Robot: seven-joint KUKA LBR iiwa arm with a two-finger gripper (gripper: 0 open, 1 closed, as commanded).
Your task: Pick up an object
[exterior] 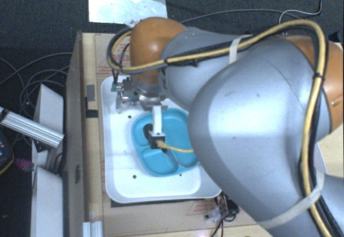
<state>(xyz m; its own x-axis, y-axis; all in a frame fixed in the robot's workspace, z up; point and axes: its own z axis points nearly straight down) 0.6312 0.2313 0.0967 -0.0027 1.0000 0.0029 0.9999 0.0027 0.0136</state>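
One blue dish [164,163] in white bin [119,179], just beside gripper [125,96], on its near side; whether gripper open or closed, cannot tell. Risk: closing beside dish grabs nothing; smooth rim may slip

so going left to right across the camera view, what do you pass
ribbed silver metal bar → shallow white plastic bin → blue plastic dish lying in that bin → grey robot arm

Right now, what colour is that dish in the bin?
The dish is turquoise blue, best seen in camera view.
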